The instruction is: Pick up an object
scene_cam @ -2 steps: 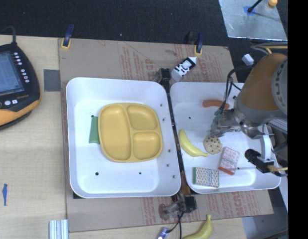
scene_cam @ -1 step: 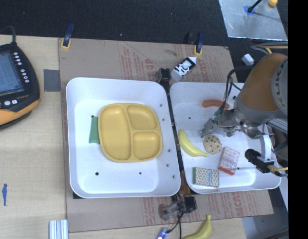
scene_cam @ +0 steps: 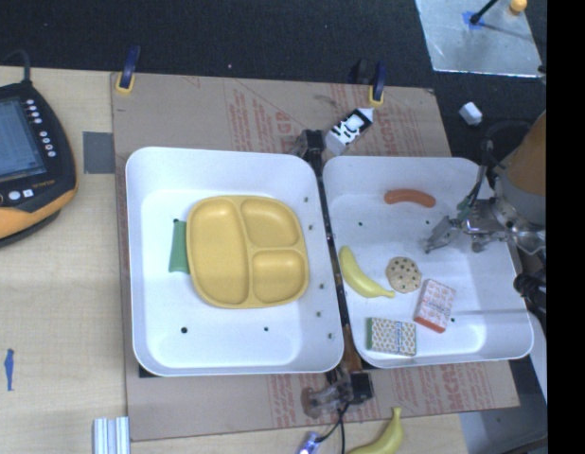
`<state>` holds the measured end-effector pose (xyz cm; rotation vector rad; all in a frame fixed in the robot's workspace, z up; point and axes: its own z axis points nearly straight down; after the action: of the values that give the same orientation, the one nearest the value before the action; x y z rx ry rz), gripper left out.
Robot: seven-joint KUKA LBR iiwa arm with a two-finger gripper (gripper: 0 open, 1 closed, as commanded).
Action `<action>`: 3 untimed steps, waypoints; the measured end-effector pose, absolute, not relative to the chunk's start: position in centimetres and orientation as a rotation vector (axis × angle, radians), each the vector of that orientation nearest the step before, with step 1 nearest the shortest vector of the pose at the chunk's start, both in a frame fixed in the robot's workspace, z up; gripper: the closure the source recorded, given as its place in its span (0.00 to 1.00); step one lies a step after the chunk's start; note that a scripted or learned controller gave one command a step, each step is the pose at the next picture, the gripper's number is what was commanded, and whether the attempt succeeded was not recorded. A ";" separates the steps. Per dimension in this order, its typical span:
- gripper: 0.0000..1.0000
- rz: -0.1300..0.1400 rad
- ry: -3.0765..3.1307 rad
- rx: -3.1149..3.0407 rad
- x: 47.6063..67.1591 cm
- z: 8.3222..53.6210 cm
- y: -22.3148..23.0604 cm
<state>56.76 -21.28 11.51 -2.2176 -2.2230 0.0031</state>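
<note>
While pincer (scene_cam: 442, 237) gapes wide over right bin (scene_cam: 482, 343), packet (scene_cam: 434, 305) print unreadable.

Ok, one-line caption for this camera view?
Gripper hovers open over the right bin near the hot dog, cookie and banana.

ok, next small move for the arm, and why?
Probably shift the end effector a little toward the hot dog and lower onto it: it lies nearest in the right bin, apart from the banana and cookie, so a grasp looks uncluttered.
</note>
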 end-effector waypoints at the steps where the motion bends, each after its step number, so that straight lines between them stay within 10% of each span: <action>1: 0.00 0.001 -2.225 -2.215 62.1 13.2 -14.5; 2: 0.00 0.002 -2.226 -2.216 65.6 10.4 -16.5; 3: 0.00 0.000 -2.225 -2.215 65.7 19.3 -8.5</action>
<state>65.68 -8.50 19.29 -2.2150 -2.2255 0.0001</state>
